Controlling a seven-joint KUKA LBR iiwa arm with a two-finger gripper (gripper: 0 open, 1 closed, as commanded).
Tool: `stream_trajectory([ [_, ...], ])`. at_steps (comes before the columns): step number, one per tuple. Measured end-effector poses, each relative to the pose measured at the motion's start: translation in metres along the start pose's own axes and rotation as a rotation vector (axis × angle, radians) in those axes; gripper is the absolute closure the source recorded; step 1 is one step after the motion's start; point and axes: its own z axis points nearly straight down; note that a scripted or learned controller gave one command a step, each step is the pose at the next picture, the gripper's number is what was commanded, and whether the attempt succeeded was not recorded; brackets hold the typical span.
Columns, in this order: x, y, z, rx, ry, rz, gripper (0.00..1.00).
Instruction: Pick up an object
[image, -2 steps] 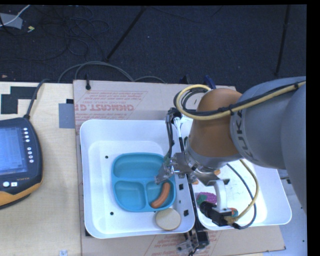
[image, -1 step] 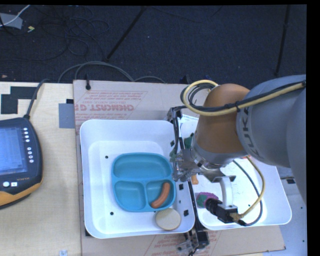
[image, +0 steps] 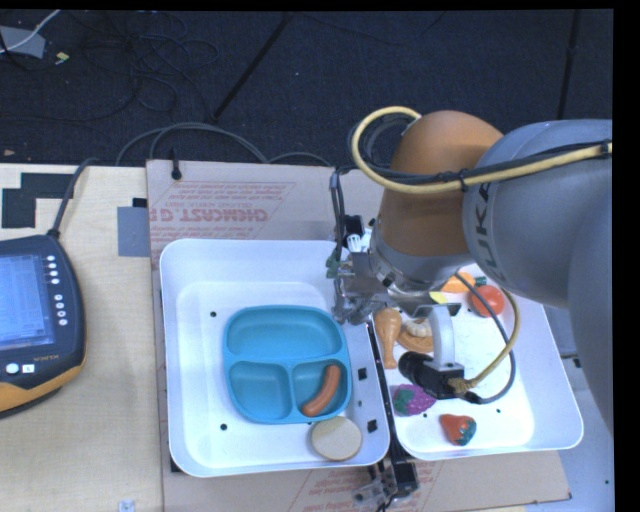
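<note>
Two white bins sit on the surface; the pincer (image: 400, 325) hangs low over the right bin (image: 555, 420), among toy foods such as an orange carrot-like piece (image: 388, 335). Nothing looks lifted yet; its grip state I cannot tell.

Across the top of your frame lies a dark floor (image: 200, 60) strewn with black cables (image: 130, 90). Below it, at left, you see a pale wooden bench (image: 110, 330) bearing a printed cardboard sheet (image: 240, 205) and, at the left edge, a control pendant (image: 35, 320) with a lit screen.
</note>
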Motion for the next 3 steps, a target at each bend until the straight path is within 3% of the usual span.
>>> stream_trajectory([
  [1,0.017,0.024,-0.107,-0.008,0.001,-0.001,1.0],
  [3,0.019,0.022,-0.118,0.014,-0.005,-0.013,1.0],
])
